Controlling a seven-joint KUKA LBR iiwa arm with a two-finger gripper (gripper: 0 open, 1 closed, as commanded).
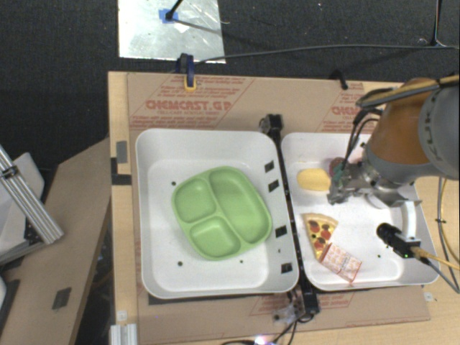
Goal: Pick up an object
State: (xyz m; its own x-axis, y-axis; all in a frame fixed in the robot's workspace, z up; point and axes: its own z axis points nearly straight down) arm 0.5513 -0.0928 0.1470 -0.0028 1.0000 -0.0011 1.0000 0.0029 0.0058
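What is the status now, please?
Pincer low in right bin, fingers unclear. Yellow object just beside it, not held. Pizza slice and pink packet lie nearer front.

Grey arm (pixel 438 131) with a broad orange band (pixel 399 131) (thin black cables trailing alongside), metal-grey wrist block.
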